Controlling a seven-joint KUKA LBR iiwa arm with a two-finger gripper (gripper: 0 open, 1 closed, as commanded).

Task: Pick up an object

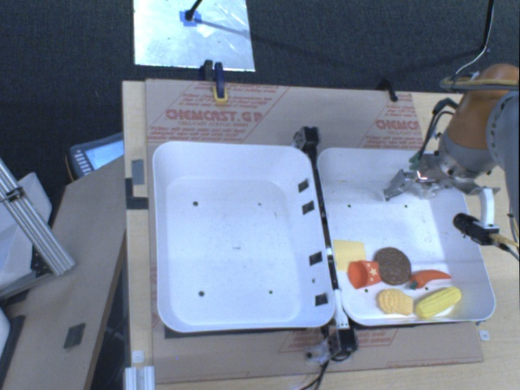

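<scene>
1. Nearest the camera, along the near edge of the right bin [467, 242], the objects lie bunched: a corn cob [438, 301] toward the near right corner, a ridged yellow piece [395, 301] just to its left, and close behind them an orange carrot [430, 278], a brown round patty [392, 265], a red piece [363, 273] and a pale yellow slice [348, 253] by the bin's left wall.
2. The middle of that bin's floor is bare white — open room between the cluster and the far edge.
3. The gripper [404, 186] hangs near the far edge of the right bin, well apart from every object; nothing lies between its fingers. They look pressed close together, though the glare there makes this uncertain — I cannot tell for sure.
4. The left bin [236, 242] sits alongside, its wall touching the right bin's at the black clips.
</scene>
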